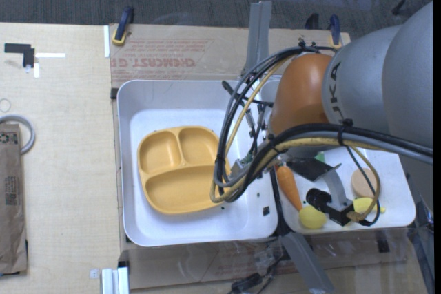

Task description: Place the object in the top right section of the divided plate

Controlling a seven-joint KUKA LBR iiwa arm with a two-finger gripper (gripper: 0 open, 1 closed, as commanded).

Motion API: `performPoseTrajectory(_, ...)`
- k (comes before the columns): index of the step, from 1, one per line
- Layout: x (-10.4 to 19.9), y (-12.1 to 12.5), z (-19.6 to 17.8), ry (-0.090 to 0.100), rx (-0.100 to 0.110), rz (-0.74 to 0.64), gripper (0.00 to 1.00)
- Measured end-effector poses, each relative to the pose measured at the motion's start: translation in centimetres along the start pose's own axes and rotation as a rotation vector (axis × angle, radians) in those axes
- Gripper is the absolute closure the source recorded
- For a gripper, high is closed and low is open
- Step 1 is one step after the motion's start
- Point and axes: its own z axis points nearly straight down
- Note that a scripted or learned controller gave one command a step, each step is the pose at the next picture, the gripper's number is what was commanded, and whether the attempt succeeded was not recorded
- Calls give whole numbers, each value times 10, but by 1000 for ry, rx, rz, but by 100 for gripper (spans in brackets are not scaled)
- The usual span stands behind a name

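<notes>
The gripper itself is hidden under the grey arm and its black and yellow cables, so its state cannot be told. The arm reaches over the right-hand white bin. One yellow divided plastic plate lies in the left-hand white bin. Right of the plate lie one orange carrot, two yellow lemon-like pieces and one tan round piece.

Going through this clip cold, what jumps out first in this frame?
The grey arm with its orange band fills the upper right, cables looping down over the bins. A yellow divided plate lies in the left bin. In the right bin lie a carrot and a lemon.
</notes>
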Motion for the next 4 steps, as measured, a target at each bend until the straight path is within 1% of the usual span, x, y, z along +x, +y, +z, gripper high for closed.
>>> performPoseTrajectory(1, -72, 37, -40, 19, 18, -66, 0)
performPoseTrajectory(2, -24, -21, -62, 16, 27, 394, 0)
performPoseTrajectory(3, 0, 1, -128, 15, 25, 316, 0)
performPoseTrajectory(4, 93, 21, -31, 16, 27, 267, 0)
